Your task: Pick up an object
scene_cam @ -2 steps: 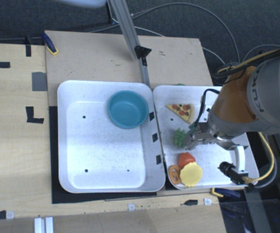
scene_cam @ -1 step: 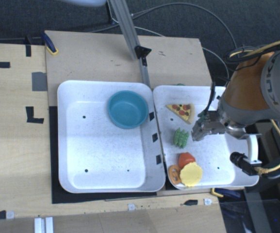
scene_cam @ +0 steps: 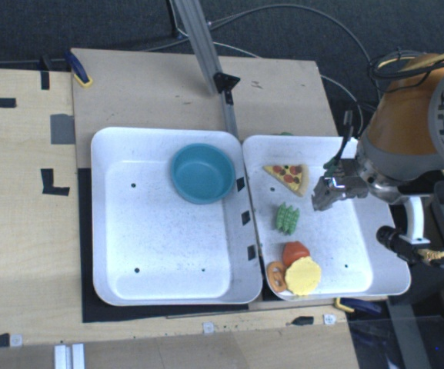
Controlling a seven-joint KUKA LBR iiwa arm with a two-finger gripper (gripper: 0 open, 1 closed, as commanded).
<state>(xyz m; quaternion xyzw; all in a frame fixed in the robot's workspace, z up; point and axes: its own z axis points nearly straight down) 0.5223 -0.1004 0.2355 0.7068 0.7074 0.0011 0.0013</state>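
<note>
So we're hovering over the right bin [scene_cam: 375,283], gripper [scene_cam: 323,197] up near its top half. Can't tell from this angle how the gripper is set, too dark and blurry. Nearest candidates: the pizza slice [scene_cam: 287,176] just to its left, point toward the bin's front, and the green block [scene_cam: 287,217] left and a bit toward us. Nothing's crowding either on the flat white floor. Closer to the front edge, the red piece [scene_cam: 295,250] and yellow piece [scene_cam: 304,275] touch. The blue bowl [scene_cam: 202,173] sits over in the left bin [scene_cam: 129,267].
</note>
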